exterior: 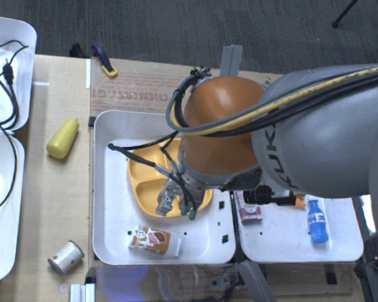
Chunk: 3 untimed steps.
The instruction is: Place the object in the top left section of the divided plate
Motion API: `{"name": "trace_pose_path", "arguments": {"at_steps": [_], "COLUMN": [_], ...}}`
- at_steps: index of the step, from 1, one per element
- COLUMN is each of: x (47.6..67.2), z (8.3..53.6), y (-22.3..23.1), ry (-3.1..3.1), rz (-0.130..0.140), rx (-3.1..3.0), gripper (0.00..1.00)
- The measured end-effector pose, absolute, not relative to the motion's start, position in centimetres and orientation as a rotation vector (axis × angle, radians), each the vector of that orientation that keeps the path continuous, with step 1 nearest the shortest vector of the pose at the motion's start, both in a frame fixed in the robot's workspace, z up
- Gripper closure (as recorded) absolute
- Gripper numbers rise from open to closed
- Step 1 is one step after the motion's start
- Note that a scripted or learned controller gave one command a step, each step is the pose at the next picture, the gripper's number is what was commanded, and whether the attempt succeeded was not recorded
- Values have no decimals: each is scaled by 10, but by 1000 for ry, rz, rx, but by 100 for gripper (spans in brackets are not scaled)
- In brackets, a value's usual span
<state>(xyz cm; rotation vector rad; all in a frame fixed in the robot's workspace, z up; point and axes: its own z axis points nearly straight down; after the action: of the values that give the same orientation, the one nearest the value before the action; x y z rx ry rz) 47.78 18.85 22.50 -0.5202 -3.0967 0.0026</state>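
Jaws (167, 202) hung over the lower part of the yellow plate (143, 170), which lay in the left bin (101, 174); whether they were wide or narrow could not be told, and nothing showed plainly between them. The arm (305, 135) covered much of the plate. A brown carton (150, 240) lay flat in the same bin, below the plate and apart from it. In the right bin (286, 239) lay a red box (250, 210) and a blue bottle (317, 220). On the tabletop (58, 196), left of the bins, were a mustard bottle (62, 138) and a can (65, 256).
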Motion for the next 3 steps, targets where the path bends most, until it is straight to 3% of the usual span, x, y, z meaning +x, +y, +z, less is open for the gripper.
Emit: {"name": "trace_pose_path", "arguments": {"at_steps": [1,2,3], "x": [478,478,486], "z": [213,213,338], "y": [183,183,185], "ry": [-3085,-3086,-3028], "rz": [2,2,2], "rx": [-582,-583,-843], "gripper": [100,0,0]}}
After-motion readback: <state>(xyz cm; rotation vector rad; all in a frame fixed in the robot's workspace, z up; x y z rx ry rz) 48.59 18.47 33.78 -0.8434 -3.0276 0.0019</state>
